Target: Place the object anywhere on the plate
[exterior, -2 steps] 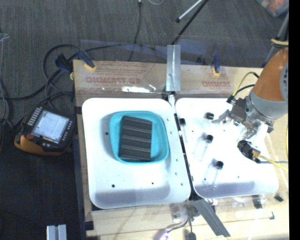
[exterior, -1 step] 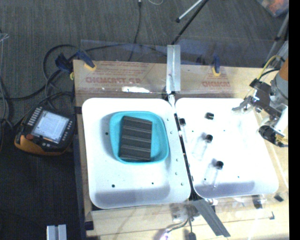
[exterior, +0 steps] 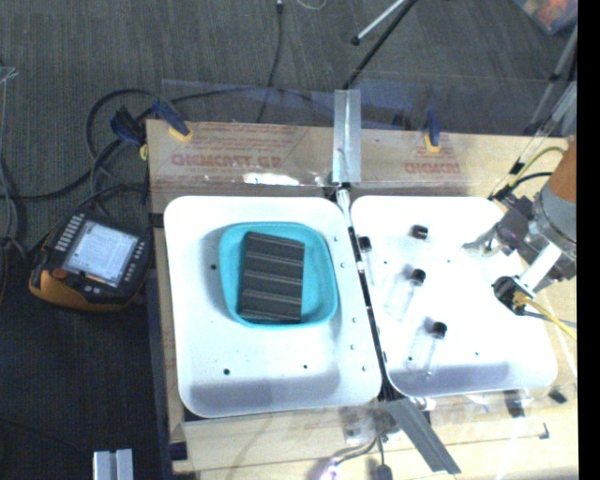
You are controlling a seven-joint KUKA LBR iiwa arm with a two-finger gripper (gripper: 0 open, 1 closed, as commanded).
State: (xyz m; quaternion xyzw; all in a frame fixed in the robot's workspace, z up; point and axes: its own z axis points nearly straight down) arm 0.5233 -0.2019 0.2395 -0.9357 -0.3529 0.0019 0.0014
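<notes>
**Bench on dark carpet, cables all round**

A dark grey carpeted floor (exterior: pixel 75 56) surrounds the bench. The bench top (exterior: pixel 281 155) is pale wood or board with faded red lettering along its far strip, and a metal upright (exterior: pixel 348 131) stands at 12 o'clock. Blue clamps (exterior: pixel 171 118) grip the far edge. At 9 o'clock a handheld pendant with a lit screen (exterior: pixel 92 258) lies on the floor, black cables (exterior: pixel 112 112) looping from it. A thin stand leg (exterior: pixel 384 21) crosses at 1 o'clock.
</notes>
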